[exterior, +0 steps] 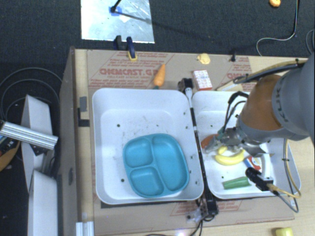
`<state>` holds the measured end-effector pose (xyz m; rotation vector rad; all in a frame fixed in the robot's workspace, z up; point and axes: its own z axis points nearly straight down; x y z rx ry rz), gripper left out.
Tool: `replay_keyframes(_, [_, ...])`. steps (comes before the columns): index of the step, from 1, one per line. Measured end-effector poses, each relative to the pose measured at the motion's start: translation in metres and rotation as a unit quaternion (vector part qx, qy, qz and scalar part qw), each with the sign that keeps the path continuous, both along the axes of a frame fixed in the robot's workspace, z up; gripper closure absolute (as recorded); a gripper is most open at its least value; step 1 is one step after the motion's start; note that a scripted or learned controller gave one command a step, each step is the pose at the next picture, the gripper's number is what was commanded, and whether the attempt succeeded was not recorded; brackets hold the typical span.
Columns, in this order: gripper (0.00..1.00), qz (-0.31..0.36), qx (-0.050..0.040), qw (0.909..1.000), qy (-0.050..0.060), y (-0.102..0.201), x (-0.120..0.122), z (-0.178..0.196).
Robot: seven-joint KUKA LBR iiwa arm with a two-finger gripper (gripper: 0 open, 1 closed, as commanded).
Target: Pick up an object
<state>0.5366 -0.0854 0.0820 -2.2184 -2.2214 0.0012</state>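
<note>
The right bin [211, 104] holds a yellow banana [230, 158] near its middle. A green stick-shaped piece [236, 183] lies by the front wall, and a reddish-brown object [207, 141] lies at the left wall. My gripper [229, 144] is down in this bin, right above the banana's back edge and next to the reddish-brown object. The grey arm and orange band cover the bin's right half. A small red item [254, 160] peeks out under the wrist.
The left bin [106, 132] holds a blue divided plate [155, 165] toward the front. On the cardboard behind the bins lie an orange carrot [159, 75], a small red-and-white box [202, 79] and a pale yellow lump [204, 59].
</note>
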Motion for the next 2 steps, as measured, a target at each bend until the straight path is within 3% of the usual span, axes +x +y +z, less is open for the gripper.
replay_keyframes(1, [0.00, 0.002, -0.0011, 1.0000, -0.004, -0.0062, 0.0494, 0.0029])
replay_keyframes(2, [1.00, 0.001, -0.0005, 1.0000, -0.003, -0.0060, 0.0478, 0.0126])
